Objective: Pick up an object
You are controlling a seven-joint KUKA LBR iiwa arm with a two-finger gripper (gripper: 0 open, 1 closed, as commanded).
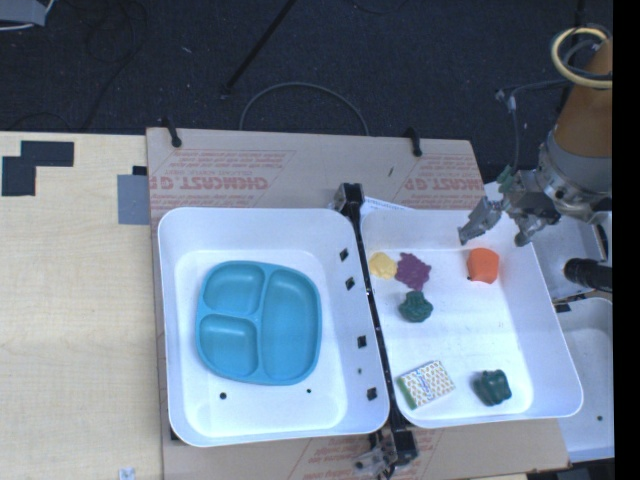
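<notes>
The right bin (540,298) holds several small objects: an orange block (483,265), a yellow piece (382,264), a purple piece (412,269), a dark green lump (416,308), a patterned white packet (426,383) and a teal piece (492,387). My gripper (498,228) hangs over the bin's far right corner, just above and beyond the orange block. Its two fingers are spread apart with nothing between them.
The left bin (180,268) contains a blue divided plate (260,322). A black divider (362,308) runs between the two bins. The arm (585,118) comes in from the upper right. Cardboard lies under both bins.
</notes>
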